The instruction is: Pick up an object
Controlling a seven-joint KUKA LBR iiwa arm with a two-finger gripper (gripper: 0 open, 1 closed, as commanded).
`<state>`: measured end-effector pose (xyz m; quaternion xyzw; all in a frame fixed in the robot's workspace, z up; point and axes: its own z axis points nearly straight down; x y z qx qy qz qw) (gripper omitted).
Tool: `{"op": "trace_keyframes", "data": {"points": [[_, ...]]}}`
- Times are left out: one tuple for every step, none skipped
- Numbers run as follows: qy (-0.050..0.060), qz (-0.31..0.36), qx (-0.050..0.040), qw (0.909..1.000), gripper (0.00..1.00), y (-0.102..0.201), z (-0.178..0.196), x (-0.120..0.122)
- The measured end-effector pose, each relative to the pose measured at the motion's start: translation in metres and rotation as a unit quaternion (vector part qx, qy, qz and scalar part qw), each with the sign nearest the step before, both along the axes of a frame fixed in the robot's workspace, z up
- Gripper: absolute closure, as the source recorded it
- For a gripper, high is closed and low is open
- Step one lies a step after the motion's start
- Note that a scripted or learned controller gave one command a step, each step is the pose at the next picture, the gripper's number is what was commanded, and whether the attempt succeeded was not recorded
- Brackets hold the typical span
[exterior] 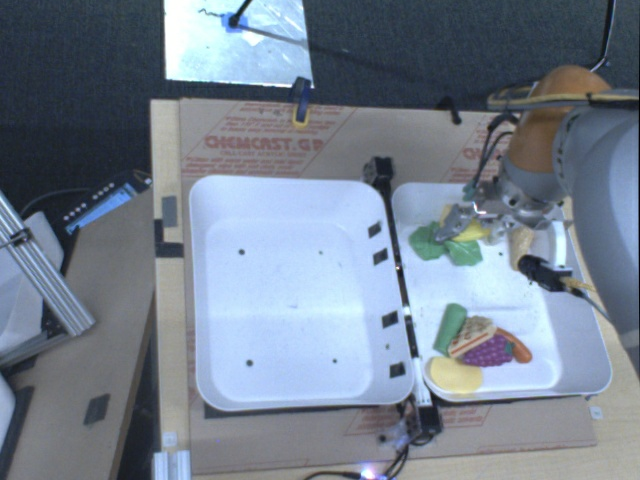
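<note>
- Two shallow white bins sit side by side on a brown cardboard sheet (270,138). The left bin (290,288) shows its bare white floor with a few small dark dots.
- The right bin (570,328) holds all the loose things. Near its far end lies a green leafy piece (440,243) with a yellow piece (472,232) touching its right edge.
- Toward the near end is a cluster: a green stick (450,325) leaning against a sandwich-like wedge (470,334), a bunch of purple grapes (488,351) just beside it, an orange carrot (518,349) touching the grapes, and a pale yellow disc (456,375) in the near left corner.
- The gripper (462,218) is down in the far end of the right bin, directly over the yellow piece and the right side of the green leafy piece, seemingly touching them.
- The near cluster lies well apart from the gripper.
- Whether the jaws are open or closed cannot be told; the metal parts blur together with the yellow piece beneath, and nothing can be seen clearly held.
</note>
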<state>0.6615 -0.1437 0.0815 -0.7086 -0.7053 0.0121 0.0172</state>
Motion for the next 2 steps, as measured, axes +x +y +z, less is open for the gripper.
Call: {"op": "trace_keyframes", "data": {"points": [[0.000, 0.002, -0.0013, 1.0000, 1.00, -0.001, 0.009, -0.001], [-0.027, 0.009, -0.0015, 0.9996, 1.00, 0.094, 0.110, -0.007]]}}
